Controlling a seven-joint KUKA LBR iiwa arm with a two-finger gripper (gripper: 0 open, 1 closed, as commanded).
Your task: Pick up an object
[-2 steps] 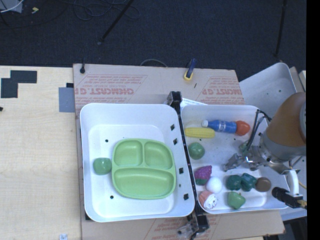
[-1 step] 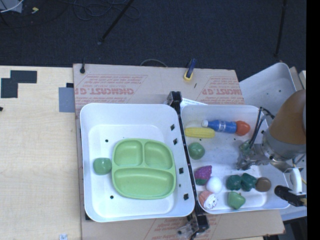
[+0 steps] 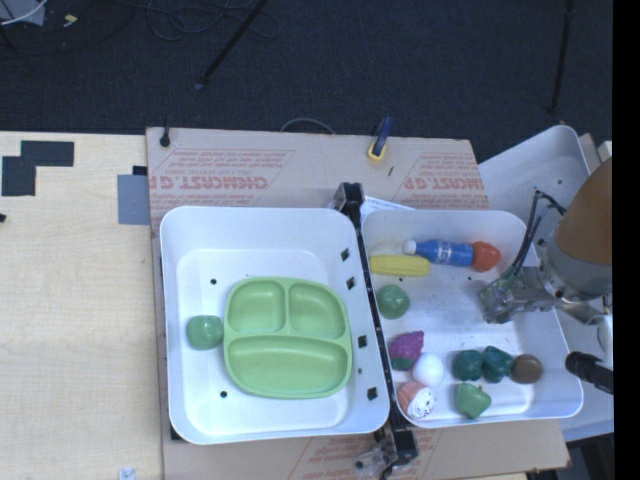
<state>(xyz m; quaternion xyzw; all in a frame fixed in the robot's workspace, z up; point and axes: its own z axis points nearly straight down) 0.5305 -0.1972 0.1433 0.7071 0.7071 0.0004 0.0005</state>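
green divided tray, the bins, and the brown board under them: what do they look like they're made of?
Green divided tray: likely moulded plastic, matte pale green, with rounded compartment walls in one piece.
Left bin and right bin: probably thin formed plastic, smooth white, with soft glare and rounded corners.
Board: looks like corrugated cardboard, dull brown with red print and a fold crease.

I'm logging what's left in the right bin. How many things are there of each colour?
Green: 4
Yellow: 1
Blue: 1
Orange: 1
Purple: 1
White: 2
Brown: 1
Total: 11
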